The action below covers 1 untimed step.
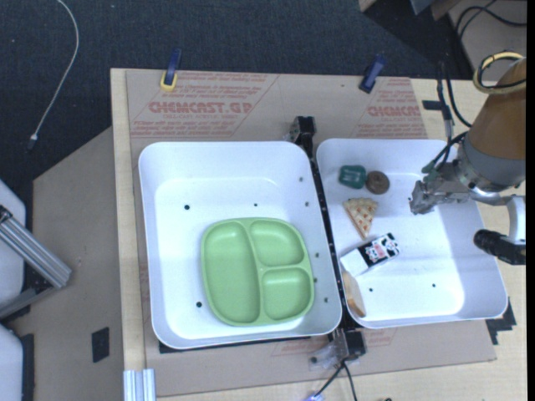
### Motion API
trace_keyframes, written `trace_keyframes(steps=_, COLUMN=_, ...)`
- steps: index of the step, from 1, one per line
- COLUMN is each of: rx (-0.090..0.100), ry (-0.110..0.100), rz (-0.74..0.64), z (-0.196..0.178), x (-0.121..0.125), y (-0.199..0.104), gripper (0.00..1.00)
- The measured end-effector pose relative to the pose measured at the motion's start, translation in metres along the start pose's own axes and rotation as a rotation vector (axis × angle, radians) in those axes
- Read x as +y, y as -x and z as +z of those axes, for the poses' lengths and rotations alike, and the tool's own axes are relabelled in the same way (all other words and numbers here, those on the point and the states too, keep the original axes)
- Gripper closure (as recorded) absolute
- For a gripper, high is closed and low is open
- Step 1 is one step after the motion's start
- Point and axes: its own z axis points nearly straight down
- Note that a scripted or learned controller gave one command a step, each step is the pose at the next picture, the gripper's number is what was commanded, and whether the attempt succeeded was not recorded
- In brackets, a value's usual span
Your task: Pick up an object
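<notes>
Objects cluster tight in your right bin [468,307]; end effector [422,197] grip state unreadable; cookie [378,182] beside green piece [352,175] invites a double-catch.

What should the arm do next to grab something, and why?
Probably shift toward the left bin and lower over the brown cookie. The gripper hangs in the right bin beside it, holding nothing, and the cookie is the nearest item.

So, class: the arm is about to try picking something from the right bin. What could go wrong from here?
The green item and brown disc lie almost touching, so the gripper may nudge one while reaching for the other. The milk carton lies tilted and may slip. The bread slice sits against the right bin wall, probably awkward to reach.
</notes>
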Motion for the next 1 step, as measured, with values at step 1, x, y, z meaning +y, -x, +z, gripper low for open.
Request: trace_keyframes(steps=1, rx=-0.001, ry=0.002, rz=-0.001, z=-0.061, x=0.0055, y=0.0078, gripper=1.0)
